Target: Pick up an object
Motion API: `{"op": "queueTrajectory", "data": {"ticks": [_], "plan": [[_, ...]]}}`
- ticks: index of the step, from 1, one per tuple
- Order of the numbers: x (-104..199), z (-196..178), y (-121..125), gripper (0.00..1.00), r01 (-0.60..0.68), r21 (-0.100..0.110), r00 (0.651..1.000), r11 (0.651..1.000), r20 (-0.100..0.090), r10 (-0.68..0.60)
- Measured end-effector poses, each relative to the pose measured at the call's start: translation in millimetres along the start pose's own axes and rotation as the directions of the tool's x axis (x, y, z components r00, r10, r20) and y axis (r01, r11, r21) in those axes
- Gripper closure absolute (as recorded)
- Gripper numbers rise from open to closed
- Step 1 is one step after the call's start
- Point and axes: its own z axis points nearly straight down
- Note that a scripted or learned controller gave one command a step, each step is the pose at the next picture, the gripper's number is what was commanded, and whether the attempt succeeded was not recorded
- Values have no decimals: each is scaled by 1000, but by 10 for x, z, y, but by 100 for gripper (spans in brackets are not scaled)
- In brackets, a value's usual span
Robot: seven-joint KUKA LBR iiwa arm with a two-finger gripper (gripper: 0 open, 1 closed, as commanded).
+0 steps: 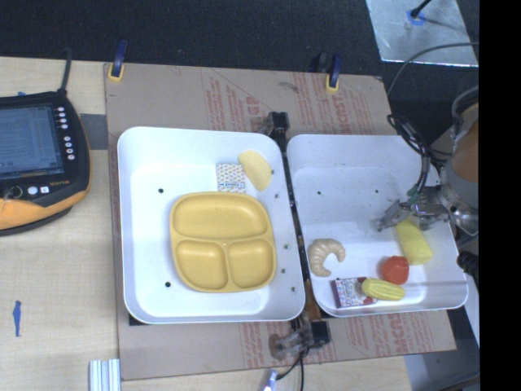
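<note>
Far left on the table (57,283): a tablet (37,157) in an orange case, screen lit. Beside it, cardboard (195,88) under both bins, clamped at its far edge.

In the left bin (142,300): a yellow tray (221,241) with three compartments, lying flat near the middle. Just beyond its far edge, a small printed packet (230,177), and touching that packet's right side, a pale yellow piece (255,169), tilted.

In the right bin (342,161), near the front left: a croissant (326,253), curled, well apart from the arm. In front of it, a small box (350,292) with a yellow corn-like piece (383,289) resting against its right end. Just behind that, a tomato (394,269), touching or nearly touching a yellow block (413,243) above it.

At the right edge, jaws (407,214) low over the bin floor, just beside the yellow block's upper end. Cannot tell how far apart, nor whether touching the block; too small and dark to read. Nothing visibly gripped.
</note>
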Motion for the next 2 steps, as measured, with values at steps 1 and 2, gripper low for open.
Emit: {"op": "queueTrajectory", "data": {"ticks": [1, 2], "plan": [[-10, -104, -1, 100, 3, 1, 1000, 1000, 1, -3], [-10, -103, -1, 0, 4, 2, 1000, 1000, 2, -4]]}}
